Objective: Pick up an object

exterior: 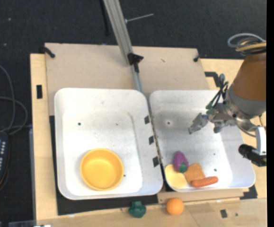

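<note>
Camera view: jaws [207,123] spread wide, bare, above right bin [231,169]; toy food [190,170] nearby.

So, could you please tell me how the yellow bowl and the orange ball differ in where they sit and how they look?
The yellow bowl lies inside the left bin, while the orange ball rests outside both bins on the bench's front edge. The bowl is plainly larger than the ball. The bowl is open and hollow, facing up; the ball is a closed round shape. Both are round, warm-coloured and apart from the gripper.
</note>
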`<state>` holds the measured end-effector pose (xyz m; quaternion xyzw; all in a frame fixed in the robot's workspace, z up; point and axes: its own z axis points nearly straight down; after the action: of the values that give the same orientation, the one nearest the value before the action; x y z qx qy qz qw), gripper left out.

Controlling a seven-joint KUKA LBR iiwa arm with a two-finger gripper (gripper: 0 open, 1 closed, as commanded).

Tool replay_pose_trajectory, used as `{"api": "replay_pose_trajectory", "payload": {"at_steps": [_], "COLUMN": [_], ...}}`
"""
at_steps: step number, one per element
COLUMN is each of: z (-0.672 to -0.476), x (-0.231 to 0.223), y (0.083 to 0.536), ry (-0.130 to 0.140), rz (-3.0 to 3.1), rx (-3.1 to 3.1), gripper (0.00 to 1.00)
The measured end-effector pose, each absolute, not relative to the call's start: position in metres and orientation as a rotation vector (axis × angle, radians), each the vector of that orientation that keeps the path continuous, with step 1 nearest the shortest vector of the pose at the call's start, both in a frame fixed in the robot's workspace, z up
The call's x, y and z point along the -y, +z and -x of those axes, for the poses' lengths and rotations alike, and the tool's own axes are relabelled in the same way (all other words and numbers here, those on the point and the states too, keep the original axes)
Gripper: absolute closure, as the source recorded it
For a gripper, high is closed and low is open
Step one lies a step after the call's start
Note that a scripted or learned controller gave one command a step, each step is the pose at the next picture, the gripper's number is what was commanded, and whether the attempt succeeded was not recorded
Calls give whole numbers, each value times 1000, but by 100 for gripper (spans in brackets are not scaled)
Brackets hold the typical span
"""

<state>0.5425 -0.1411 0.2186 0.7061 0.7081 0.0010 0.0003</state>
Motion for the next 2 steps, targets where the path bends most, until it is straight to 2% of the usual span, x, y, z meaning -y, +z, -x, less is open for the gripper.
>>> {"api": "replay_pose_trajectory", "payload": {"at_steps": [1,2], "z": [-543,-542], "x": [141,142], "y": [219,177], "ry": [4,-5], "rz": [-2219,-2223], "rx": [-2223,-2221], "gripper": [0,0]}}
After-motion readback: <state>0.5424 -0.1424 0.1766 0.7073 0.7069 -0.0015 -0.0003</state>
